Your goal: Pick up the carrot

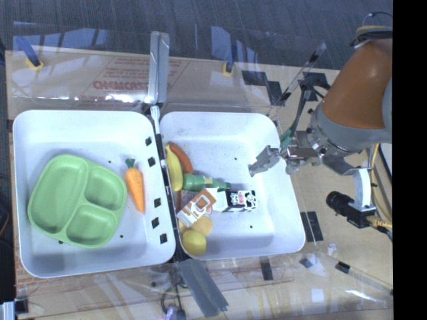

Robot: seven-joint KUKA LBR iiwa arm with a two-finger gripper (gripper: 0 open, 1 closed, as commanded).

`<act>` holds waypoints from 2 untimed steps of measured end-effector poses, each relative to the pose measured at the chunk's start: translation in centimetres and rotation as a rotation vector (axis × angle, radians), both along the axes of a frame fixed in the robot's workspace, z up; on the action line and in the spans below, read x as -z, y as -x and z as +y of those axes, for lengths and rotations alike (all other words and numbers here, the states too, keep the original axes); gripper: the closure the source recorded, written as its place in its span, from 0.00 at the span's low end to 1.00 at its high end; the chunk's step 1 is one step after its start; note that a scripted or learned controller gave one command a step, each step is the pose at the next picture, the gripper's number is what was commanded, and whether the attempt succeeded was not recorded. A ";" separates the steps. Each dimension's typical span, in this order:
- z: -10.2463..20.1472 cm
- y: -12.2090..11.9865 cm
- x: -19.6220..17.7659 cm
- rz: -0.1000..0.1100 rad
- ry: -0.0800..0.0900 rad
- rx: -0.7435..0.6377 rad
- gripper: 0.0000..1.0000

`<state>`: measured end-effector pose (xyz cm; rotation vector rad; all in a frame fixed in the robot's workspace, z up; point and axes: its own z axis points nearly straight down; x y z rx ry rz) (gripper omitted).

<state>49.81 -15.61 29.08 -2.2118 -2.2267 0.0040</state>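
Note:
The carrot (135, 187), orange with a small green top, lies in the left bin (40, 129) just right of a green divided plate (77, 200), near the wall between the bins. My gripper (264, 160) hangs over the right side of the right bin (220, 122), far to the right of the carrot, with nothing visible between its fingers. The arm's grey and orange wrist (357, 92) reaches in from the right edge.
The right bin's left part holds a banana (174, 170), a green bottle (200, 181), a small orange-and-white carton (197, 207), a cow-print milk carton (241, 200) and a yellow lemon (194, 241). A raised divider (159, 172) separates the bins.

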 end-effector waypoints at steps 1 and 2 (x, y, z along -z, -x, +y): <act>5.5 2.1 -4.9 -0.006 0.001 -0.325 0.00; 11.2 2.1 -7.8 -0.007 0.002 -0.723 0.00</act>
